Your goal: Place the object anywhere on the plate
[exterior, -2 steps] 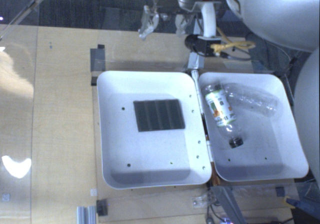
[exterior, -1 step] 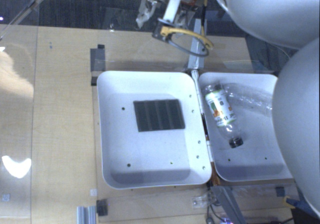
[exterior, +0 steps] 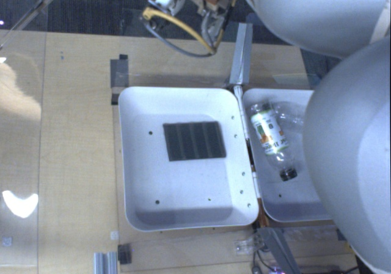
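At the far left we see the pale wooden bench (exterior: 61,162), bare apart from reflections off a clear panel. Next comes the left shallow white plastic bin (exterior: 140,193), and on its floor lies a dark grey ribbed rectangular plate (exterior: 194,141), set flat and roughly central. We judge that this is the target, placed in the open so that a drop from above can land anywhere on it.

Above the bin's far edge, over the bench, hangs the gripper (exterior: 211,28) with its yellow cable loop. Whether it is spread or pressed together we cannot tell from this angle, and we see nothing in it.

Further right, past the divider, sits the right shallow white plastic bin (exterior: 269,205). In it lies a clear plastic bottle with a green and orange label and a dark cap (exterior: 270,135), on its side, cap toward the near edge, close to the bin's left wall. The grey arm (exterior: 348,144) covers much of this bin.

We judge the task not yet begun: the bottle rests well apart from the plate.
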Tool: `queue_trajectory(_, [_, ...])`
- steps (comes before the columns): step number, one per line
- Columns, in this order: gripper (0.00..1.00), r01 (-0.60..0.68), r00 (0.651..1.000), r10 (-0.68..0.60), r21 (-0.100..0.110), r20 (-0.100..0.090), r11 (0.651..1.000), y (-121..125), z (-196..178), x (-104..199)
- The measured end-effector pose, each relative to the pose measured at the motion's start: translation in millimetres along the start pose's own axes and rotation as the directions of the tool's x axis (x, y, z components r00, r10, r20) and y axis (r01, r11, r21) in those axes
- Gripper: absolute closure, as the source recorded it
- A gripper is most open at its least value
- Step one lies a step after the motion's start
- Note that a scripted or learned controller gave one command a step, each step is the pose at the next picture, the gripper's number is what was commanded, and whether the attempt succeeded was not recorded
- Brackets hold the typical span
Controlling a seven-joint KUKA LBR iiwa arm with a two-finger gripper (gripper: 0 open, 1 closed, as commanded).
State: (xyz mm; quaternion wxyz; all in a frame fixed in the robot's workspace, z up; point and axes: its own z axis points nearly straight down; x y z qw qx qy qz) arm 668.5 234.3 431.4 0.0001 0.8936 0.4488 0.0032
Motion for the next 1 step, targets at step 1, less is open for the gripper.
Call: queue_trajectory(1, [0.0,-0.334,0.943,0.334,0.001,-0.002,0.943,0.6,-3.2,0.0])
